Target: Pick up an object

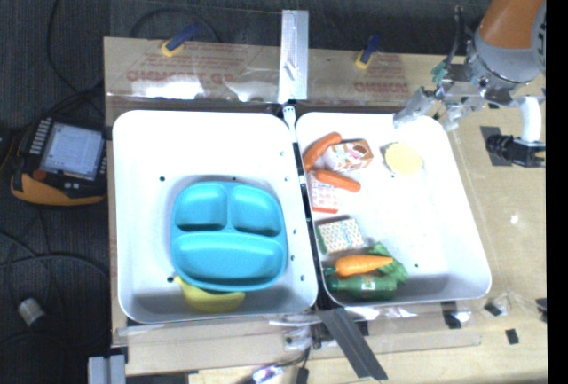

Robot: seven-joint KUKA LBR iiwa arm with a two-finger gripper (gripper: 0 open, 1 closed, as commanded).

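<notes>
Two white bins side by side on bench. Left bin (142,152): blue divided tray (229,234), overlapping a yellow item (211,298) at near edge. Right bin (444,223): sausages (321,147), small packet (353,155), pale yellow disc (403,160) toward far corner, patterned card (340,234), carrot (362,264) lying on green packet (366,282). Gripper (432,101) above far right corner of right bin, near disc, not touching; grasping nothing visible, finger spread impossible to tell.

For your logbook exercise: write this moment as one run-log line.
gripper: above right bin far corner | holding: nothing seen | carrot: in bin | blue tray: left bin
</notes>
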